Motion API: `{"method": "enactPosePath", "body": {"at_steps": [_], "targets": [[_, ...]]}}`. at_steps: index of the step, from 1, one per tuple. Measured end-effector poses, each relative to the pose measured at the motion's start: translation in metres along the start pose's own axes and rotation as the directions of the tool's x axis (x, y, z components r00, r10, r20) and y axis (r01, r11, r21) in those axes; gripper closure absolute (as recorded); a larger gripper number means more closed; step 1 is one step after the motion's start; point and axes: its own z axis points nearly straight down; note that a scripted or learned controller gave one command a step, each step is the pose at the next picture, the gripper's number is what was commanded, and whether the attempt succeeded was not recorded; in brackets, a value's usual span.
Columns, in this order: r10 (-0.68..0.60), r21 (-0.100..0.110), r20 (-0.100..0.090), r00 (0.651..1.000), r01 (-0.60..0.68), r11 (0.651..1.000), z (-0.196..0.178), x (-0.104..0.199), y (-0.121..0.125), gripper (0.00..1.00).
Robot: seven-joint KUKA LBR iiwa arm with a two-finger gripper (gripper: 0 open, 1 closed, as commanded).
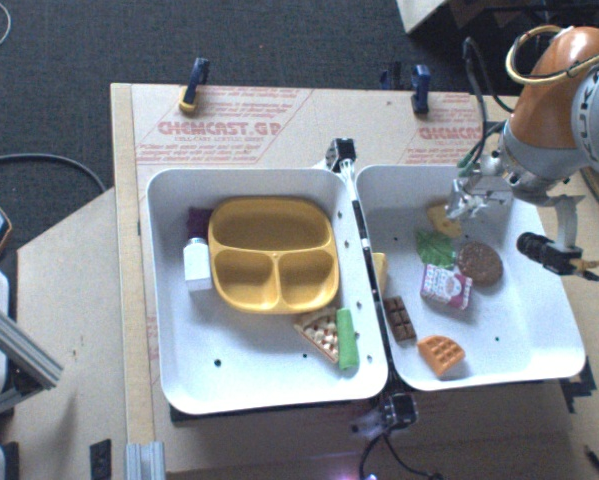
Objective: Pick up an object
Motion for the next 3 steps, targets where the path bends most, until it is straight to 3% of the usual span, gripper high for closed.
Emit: {"method": "enactPosePath", "body": {"at_steps": [2, 3], "targets": [[0.000, 0.000, 0.000, 1.000, 0.000, 1.000, -0.083, -0.003, 0.008, 1.00], [-0.004, 0.008, -0.004, 1.000, 0.004, 1.000, -0.094, 0.047, -0.014, 1.00]]}}
